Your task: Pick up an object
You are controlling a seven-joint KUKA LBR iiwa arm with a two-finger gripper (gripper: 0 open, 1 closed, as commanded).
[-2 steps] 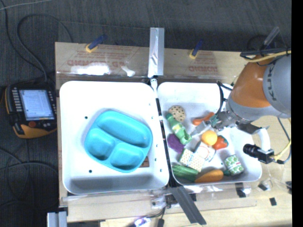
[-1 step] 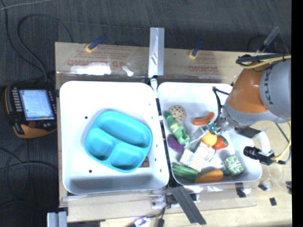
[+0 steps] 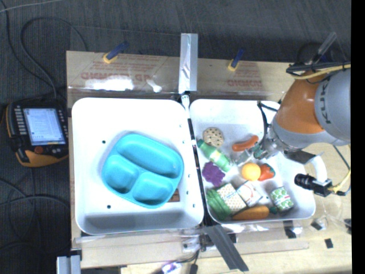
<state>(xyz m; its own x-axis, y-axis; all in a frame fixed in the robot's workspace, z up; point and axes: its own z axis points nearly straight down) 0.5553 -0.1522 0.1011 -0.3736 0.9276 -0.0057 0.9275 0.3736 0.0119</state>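
Orange ball (image 3: 250,171) just beside gripper (image 3: 263,151) in right bin (image 3: 305,210); we judge it light, smooth, roll-prone; pinch across middle. Grip state: we cannot tell.

The bench (image 3: 128,79), brown and board-like, is being covered at its back by a clear plastic sheet (image 3: 137,73), which is being held down by two clips (image 3: 116,52). Two shallow white bins are being carried side by side on it: the left bin (image 3: 85,153) and the right bin (image 3: 228,116), touching along a central divider.
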